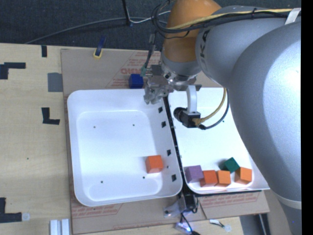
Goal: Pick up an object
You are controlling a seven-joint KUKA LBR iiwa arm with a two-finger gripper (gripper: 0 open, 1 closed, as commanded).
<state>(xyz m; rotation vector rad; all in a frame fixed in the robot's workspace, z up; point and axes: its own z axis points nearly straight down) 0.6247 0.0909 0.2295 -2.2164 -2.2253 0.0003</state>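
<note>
A: Orange block [154,163] – where?
B: Left bin [78,131], near its bottom-right corner, alone.
A: Others?
B: Right bin [234,131] front edge: purple block [194,173], three orange blocks [210,178], green block [230,164]. Blue block [136,81] on surface behind left bin.
A: Gripper [155,93]?
B: Over left bin's back-right rim, by the divider. Open or closed – can't tell; nothing seen held.

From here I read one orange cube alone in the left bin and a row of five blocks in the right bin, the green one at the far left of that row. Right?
Not quite. The camera view shows the green block toward the right of the row, set slightly behind it; the purple block is at the far left. The orange cube does sit alone in the left bin, and the right bin holds five blocks.
</note>
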